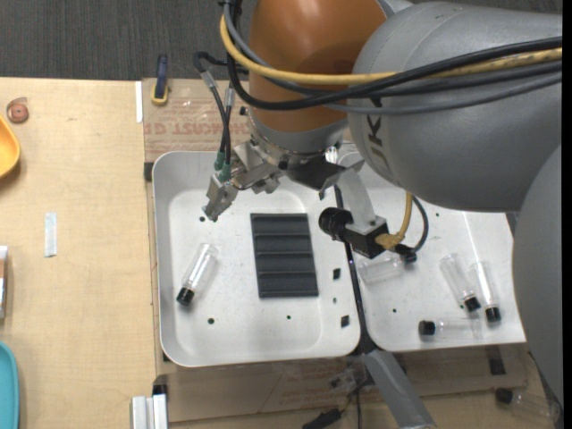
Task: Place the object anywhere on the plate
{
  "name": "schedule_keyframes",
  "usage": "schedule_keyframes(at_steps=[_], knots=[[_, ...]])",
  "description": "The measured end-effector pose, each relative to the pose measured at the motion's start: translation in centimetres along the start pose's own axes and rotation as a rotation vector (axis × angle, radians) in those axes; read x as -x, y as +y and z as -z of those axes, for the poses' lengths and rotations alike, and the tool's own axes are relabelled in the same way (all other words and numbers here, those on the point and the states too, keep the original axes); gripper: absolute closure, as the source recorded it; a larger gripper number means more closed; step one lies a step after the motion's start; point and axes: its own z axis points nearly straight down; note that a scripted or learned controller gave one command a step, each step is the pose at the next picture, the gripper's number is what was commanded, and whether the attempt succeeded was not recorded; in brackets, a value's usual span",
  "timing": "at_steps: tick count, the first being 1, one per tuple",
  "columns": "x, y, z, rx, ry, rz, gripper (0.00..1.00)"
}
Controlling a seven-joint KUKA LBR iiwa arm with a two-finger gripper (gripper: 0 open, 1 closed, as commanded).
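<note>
Vial (197, 273): clear tube, black cap on one end, lay on its side in the left bin (232, 324), slanted, cap toward the near-left corner. Body was see-through, white bin floor showing through it.

Plate (284, 256): black rectangle, ribbed into four cross bands, flat on the floor of the same bin, about mid-bin. Vial sat left of the plate, near it but apart, not touching.

Gripper (216, 206) hung over the back-left part of the left bin, just off the plate's far-left corner and well apart from the vial. Couldn't tell whether it was spread or closed; the angle hid that.

Right bin (447, 231) held three more capped vials (460, 284): two side by side near its right wall, one lying along the near edge with its cap to the left. A clear piece (382, 271) lay near the divide between the bins; couldn't identify it.

Writing: brown tape strip (192, 125) behind the left bin carried red print, upside down in this view, too faint to read. Arm (465, 79) showed black lettering on its grey housing, mostly cut off; one character looked like a K.

Wooden worktop (89, 311) left of the bins carried a small white strip (50, 235) and a reddish disc (16, 111) near its back edge; a yellow-orange thing (5, 155) and a teal thing (5, 387) poked in at the left edge.
</note>
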Motion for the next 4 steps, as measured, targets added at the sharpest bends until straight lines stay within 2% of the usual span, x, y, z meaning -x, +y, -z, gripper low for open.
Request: schedule_keyframes(at_steps=[1, 2, 3, 4], knots=[[0.1, 0.0, 0.8, -0.003, -0.003, 0.001, 1.0], [1.2, -1.7, -7.5, 0.0, 0.002, 0.537, 1.0], [-1.3, -2.4, -3.7, 0.004, 0.0, 0.989, 1.0], [-2.7, -5.0, 0.4, 0.007, -0.002, 1.477, 1.0]])
